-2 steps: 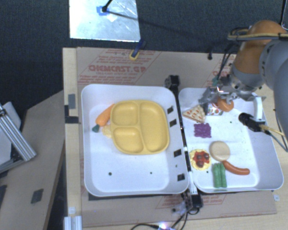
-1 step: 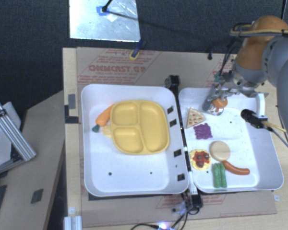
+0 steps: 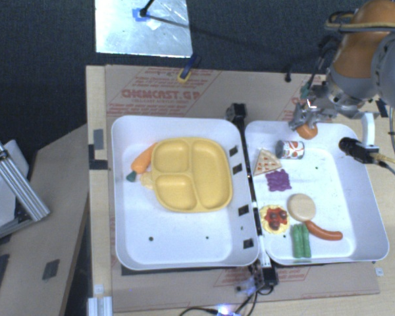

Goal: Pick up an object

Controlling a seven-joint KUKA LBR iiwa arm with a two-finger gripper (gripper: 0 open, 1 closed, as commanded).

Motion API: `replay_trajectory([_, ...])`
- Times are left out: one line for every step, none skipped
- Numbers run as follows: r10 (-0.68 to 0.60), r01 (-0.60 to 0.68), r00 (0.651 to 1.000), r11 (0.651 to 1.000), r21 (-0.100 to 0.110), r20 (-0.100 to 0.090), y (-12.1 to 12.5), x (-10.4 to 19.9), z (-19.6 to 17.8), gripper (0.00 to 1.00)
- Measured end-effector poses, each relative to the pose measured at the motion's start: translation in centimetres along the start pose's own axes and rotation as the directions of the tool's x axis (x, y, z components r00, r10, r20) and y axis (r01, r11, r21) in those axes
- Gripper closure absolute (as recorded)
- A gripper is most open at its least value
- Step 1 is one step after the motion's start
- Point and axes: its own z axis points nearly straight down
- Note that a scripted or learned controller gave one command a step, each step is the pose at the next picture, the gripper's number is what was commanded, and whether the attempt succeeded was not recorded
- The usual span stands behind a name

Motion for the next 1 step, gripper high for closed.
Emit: replay_trajectory([0.0,0.0,1.0,1.0,0.003,0.0,0.15,0.01,-3.14,1.0])
